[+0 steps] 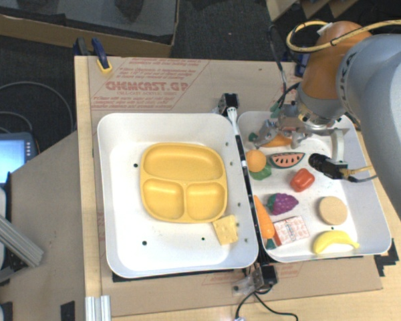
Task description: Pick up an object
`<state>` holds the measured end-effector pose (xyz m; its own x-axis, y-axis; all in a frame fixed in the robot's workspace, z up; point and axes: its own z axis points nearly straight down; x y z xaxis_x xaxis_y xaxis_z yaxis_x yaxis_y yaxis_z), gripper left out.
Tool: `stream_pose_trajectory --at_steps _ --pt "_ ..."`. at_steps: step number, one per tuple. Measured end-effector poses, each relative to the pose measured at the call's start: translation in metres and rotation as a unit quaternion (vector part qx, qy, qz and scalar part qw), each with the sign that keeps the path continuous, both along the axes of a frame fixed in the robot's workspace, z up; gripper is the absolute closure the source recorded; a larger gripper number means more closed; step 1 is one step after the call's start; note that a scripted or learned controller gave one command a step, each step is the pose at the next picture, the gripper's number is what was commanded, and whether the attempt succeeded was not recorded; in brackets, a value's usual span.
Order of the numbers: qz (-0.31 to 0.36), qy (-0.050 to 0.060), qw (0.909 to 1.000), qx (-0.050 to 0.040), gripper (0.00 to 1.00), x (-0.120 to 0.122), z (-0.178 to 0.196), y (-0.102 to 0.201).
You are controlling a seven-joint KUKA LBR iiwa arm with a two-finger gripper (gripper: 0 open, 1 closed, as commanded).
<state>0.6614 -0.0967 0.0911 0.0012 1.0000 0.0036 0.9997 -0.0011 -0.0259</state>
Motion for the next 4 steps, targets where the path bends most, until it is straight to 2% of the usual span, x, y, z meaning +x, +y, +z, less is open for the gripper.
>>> stream_pose_trajectory --at_steps 1,2,3,4 --pt "0.000 0.007 1.0000 0.0012 1.00 -0.003 0.008 0.000" --pt "0.000 0.006 1.0000 0.0011 0.00 -0.002 0.008 0.000" --pt "0.001 -0.001 1.0000 -0.0019 0.00 0.002 -0.004 0.001" --pt "0.000 0.006 1.0000 -0.0012 1.00 -0.002 0.002 0.000"
